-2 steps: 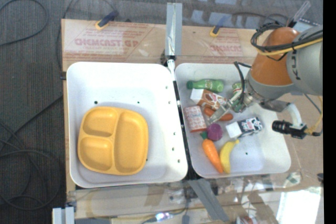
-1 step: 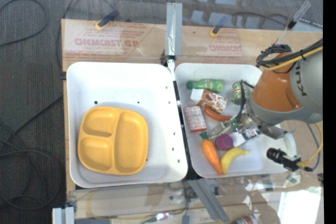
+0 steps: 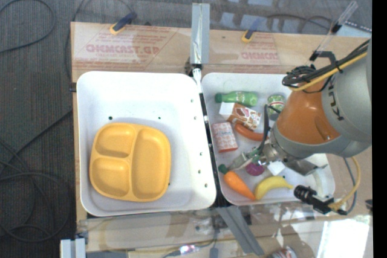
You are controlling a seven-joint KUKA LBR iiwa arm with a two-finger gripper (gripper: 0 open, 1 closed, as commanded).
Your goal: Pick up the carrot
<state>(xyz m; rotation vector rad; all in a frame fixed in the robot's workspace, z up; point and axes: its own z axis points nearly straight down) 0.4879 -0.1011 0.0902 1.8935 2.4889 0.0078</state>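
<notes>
The carrot (image 3: 238, 185), orange with a green top, lies near the front left corner of the right bin (image 3: 211, 130), its tip pointing to the front right. My gripper (image 3: 255, 158) hangs low over the bin, just behind and to the right of the carrot, beneath the orange wrist band (image 3: 302, 121). Nothing is visibly held in it. A small purple item (image 3: 256, 170) sits directly under the gripper, and a yellow banana (image 3: 272, 185) lies to the right of the carrot.
The right bin also holds a green bottle (image 3: 237, 97), a can (image 3: 276, 102), a snack packet (image 3: 246, 114), a red box (image 3: 225, 136) and a red sausage (image 3: 249, 133). A yellow divided plate (image 3: 130, 161) lies in the left bin (image 3: 139, 87).
</notes>
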